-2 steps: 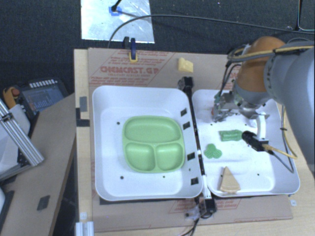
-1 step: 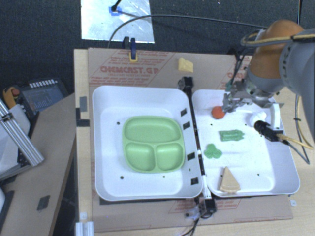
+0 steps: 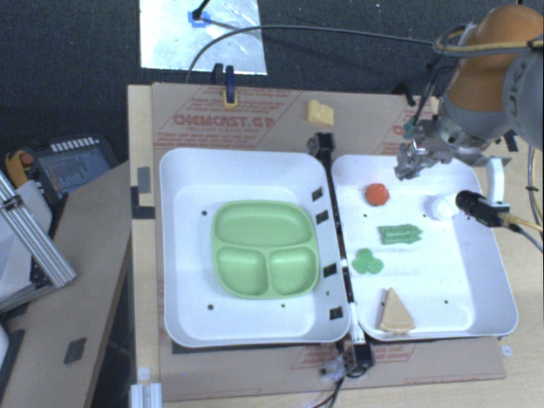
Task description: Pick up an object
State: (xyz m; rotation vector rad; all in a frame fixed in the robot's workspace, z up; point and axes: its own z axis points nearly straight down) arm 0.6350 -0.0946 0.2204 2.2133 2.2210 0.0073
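Claw [image 3: 408, 164] is hovering over the right bin's [image 3: 484, 304] far edge; whether it's open, I cannot tell. Nearest is the orange ball [image 3: 377, 195], just beside; centring over it before descending seems wise.

I am looking down at what reads as a robotics lab bench, not a home or shop. A grey KUKA arm [image 3: 497, 66] with an orange band is reaching in from the right over two shallow white bins [image 3: 178, 185] sitting side by side on a brown printed board [image 3: 255, 113]. Black fabric [image 3: 68, 49] is draping the backdrop, with a foil-like square [image 3: 202, 24] taped on it and a cable [image 3: 340, 32] trailing across. At the left, an aluminium extrusion [image 3: 34, 236] and a handheld control pendant [image 3: 72, 164] are lying on a side table [image 3: 93, 253].
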